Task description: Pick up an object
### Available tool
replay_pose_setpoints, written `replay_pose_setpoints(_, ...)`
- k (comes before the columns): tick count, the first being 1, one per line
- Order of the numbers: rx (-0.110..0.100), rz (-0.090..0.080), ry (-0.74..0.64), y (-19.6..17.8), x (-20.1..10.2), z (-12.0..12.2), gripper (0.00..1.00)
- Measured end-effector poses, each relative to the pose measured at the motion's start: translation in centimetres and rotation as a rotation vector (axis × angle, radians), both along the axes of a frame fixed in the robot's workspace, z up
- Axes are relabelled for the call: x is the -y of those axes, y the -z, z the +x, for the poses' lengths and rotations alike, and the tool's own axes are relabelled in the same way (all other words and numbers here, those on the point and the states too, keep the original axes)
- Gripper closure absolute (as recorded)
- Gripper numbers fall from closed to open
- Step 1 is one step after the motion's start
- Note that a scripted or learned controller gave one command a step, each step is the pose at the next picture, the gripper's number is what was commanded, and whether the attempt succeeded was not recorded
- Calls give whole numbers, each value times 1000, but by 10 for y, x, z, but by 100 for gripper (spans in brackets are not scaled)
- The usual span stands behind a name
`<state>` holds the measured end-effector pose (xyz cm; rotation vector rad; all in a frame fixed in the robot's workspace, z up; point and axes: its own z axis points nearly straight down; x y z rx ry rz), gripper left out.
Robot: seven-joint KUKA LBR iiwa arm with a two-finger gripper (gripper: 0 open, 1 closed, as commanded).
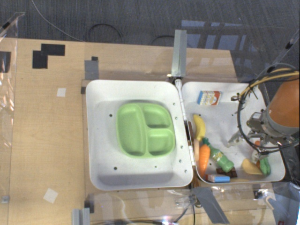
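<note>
Surface (51, 139): a pale wooden bench is seen from above at a slant; two shallow white bins are set side by side on it.

Left bin (101, 125): a green divided plate (145, 129) lies flat near its middle, one long compartment on the left and two smaller ones on the right. Nothing is seen in the compartments; it is judged to be there as a place for setting things down.

Right bin (218, 116): the loose toy items are kept here, presumably so that they stay within the arm's reach.

Far end of right bin: a small carton (208, 97) lies alone, well apart from the rest.

Left side of right bin: a banana (199, 126) lies near the dividing wall, with a carrot (204, 156) just below it. A green bottle (221, 159) lies tilted beside the carrot, and a small flat packet (219, 177) rests at the near wall.

Near right corner: a yellow wedge (251, 167) and a green piece (265, 165) lie close together, partly covered by the arm.

Gripper (258, 142): it is lowered over the right bin's right side, above that corner, with cables looped around it.

Fingers: whether they are wide or narrow cannot be told; nothing is seen held.

Task thing: any of these items would serve; those in the near right corner lie closest to the gripper.
</note>
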<state>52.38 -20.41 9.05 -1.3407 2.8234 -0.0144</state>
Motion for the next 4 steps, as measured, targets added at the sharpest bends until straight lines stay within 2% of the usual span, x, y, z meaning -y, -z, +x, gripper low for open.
replay_pose_setpoints(1,3,5,48,0,-104,27,0)
replay_pose_setpoints(2,6,-5,-303,0,-70,-2,0)
replay_pose_setpoints(3,7,-9,-357,-1,-104,-28,0)
replay_pose_setpoints(4,6,-13,-373,-1,-112,-28,0)
